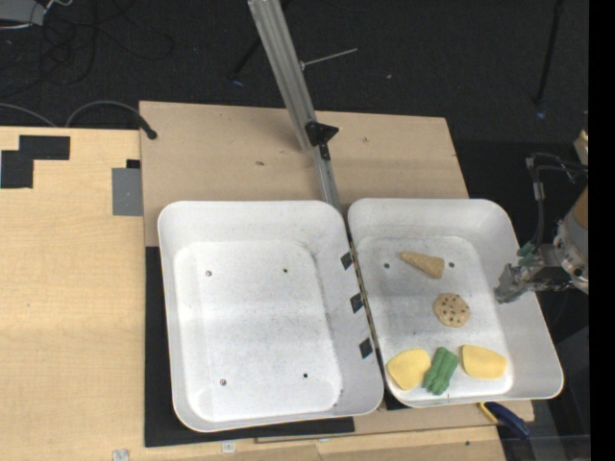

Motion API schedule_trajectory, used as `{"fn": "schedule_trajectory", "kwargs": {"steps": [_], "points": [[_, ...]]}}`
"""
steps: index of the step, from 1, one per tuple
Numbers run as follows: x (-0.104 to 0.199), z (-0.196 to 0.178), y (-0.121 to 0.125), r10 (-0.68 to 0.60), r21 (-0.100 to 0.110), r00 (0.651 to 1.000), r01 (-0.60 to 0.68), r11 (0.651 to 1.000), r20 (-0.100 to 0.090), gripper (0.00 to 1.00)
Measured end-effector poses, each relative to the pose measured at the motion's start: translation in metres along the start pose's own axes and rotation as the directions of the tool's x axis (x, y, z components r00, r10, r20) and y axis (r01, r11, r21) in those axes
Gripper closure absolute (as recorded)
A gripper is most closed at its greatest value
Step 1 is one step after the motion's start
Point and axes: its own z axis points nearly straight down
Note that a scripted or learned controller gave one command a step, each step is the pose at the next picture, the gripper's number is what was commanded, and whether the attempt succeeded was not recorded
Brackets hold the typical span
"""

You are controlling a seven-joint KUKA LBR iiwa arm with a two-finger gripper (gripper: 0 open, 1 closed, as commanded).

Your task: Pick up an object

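The right bin (480,217) holds a tan wedge-shaped piece (423,263), a round brown cookie (451,309), two yellow pieces (409,369) (483,361) and a green piece (441,370) between them. My gripper (513,283) hangs at the right rim of this bin, to the right of the cookie and above the right yellow piece. Nothing shows between its fingers, and its small size in the view hides how they stand.
The left bin (183,257) sits beside the right one, joined by black clips (356,302). A metal rail (288,75) slants down from the top toward the bins' junction. Bare wooden bench lies to the left and behind.
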Motion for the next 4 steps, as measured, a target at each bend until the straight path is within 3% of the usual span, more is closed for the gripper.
{"fn": "schedule_trajectory", "kwargs": {"steps": [1, 2, 4], "points": [[-0.001, -0.053, 0.001, 0.0, 0.0, 1.0, 0.0, 1.0, 0.0, 1.0], [0.047, -0.042, 0.002, -0.002, 0.008, 1.0, 0.002, 1.0, -0.004, 1.0], [0.157, -0.047, 0.028, -0.004, 0.007, 1.0, 0.004, 1.0, -0.004, 1.0]]}}
